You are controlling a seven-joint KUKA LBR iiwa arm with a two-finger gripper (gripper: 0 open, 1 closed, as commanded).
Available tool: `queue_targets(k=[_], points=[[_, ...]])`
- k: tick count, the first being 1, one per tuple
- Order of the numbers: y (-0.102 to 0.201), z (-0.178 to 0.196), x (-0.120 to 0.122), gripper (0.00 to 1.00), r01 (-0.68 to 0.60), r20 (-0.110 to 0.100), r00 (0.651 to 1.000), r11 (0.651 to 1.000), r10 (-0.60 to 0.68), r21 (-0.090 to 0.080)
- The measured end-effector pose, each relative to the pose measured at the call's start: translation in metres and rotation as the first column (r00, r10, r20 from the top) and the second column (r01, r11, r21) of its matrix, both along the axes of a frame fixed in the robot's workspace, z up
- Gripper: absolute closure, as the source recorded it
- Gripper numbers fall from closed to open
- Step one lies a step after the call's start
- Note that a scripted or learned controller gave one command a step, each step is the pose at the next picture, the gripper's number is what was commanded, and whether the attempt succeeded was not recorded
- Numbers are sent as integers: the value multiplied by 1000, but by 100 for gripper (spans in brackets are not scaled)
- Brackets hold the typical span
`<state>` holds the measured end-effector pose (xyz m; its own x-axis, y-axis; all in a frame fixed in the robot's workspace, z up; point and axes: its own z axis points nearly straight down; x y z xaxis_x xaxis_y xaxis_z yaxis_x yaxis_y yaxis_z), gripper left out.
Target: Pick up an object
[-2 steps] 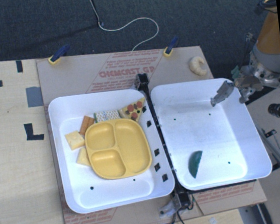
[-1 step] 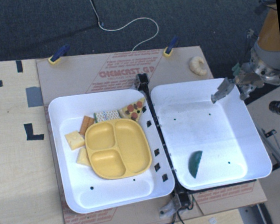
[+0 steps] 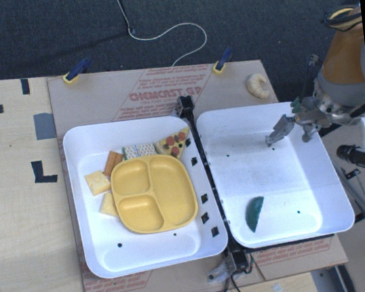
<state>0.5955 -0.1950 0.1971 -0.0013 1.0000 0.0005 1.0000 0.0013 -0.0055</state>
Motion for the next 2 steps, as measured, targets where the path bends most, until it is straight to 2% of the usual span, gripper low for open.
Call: queue_targets(k=[1,2], points=[[10,-52,-3,0,0,-1,1000,1000,0,0],[13,-110,5,0,-2,1,1000,1000,2,-1]])
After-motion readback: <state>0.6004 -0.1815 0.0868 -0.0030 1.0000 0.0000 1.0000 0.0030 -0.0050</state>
